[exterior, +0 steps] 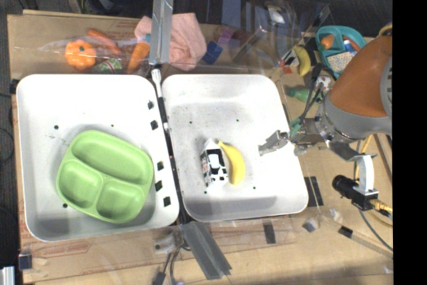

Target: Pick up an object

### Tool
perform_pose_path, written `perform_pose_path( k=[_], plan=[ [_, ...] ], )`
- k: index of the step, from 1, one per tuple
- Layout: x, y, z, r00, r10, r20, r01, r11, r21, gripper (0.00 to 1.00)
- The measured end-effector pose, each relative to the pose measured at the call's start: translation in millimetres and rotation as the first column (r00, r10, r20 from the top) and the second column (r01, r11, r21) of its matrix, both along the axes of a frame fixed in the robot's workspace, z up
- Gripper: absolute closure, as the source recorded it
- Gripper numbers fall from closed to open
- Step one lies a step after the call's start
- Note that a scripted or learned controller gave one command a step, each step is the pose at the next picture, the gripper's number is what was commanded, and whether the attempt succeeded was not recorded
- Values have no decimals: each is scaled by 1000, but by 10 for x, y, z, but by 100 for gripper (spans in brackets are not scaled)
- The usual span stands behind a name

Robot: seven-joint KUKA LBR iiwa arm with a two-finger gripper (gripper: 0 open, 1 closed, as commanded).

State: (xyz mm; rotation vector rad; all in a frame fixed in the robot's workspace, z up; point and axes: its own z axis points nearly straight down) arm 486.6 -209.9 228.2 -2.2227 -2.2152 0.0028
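Note:
A yellow banana [233, 162] lies in the right bin [200, 97], touching a small black-and-white toy [213, 165] on its left. A green divided plate [105, 175] sits in the left bin [40, 103]. My gripper [273, 142] hangs over the right side of the right bin, to the right of the banana and apart from it. Nothing shows between its fingers.
Behind the bins lie a pink cloth [181, 37], a bag of orange toy vegetables [93, 53] and clear plastic packaging [273, 30]. Colourful toys [330, 50] sit at the back right. A grey post [160, 27] stands between the bins' far corners.

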Motion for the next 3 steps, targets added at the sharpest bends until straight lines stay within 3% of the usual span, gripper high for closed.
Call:
perform_pose_path(
  k=[3],
  plan=[
    [0,0,0,1000,0,0,0,1000,0,0]
  ],
)
